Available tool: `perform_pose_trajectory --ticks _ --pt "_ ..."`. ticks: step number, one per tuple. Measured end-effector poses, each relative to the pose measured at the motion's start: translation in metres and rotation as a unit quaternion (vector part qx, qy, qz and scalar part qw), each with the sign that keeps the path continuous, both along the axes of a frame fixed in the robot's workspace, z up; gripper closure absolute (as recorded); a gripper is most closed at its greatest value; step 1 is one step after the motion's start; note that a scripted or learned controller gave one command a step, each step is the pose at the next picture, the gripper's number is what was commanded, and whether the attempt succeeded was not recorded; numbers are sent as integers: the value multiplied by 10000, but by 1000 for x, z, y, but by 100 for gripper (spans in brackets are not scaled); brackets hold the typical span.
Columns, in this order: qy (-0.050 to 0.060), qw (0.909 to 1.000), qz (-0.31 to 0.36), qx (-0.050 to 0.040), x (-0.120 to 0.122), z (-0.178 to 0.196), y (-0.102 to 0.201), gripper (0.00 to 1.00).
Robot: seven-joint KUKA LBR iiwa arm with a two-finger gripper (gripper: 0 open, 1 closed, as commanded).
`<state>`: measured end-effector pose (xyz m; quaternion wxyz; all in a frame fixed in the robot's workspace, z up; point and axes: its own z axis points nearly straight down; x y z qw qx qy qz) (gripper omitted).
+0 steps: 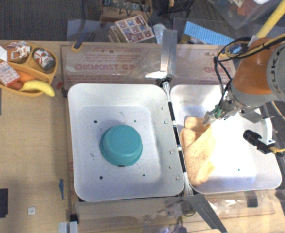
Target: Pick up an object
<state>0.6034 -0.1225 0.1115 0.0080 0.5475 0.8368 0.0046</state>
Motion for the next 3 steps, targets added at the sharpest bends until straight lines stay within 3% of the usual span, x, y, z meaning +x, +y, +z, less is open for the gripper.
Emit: perform_pose_trajectory --ticks 1,2,3 --pt "73 9995 311 -1 35 75 61 100" --pt "75 9995 310 -1 34 74 61 0" --pt "78 9998 209 0 5 -1 13 0"
